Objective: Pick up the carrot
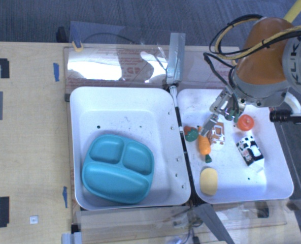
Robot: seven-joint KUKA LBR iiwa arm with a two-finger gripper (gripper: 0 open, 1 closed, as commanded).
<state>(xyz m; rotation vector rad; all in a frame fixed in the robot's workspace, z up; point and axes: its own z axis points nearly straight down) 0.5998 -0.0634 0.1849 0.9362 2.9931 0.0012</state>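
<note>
Jaws of the gripper (214,120) stand apart just above the carrot (204,146), which lies ungrasped in the right bin (272,187), so the pick remains undone.

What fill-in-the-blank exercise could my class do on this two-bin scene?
1. The blue divided plate lies in the ____ bin.
2. The carrot lies in the ____ bin.
3. The yellow lemon lies ____ the camera than the carrot.
4. The gripper reaches in from the ____.

Missing words: left; right; nearer; right
</note>
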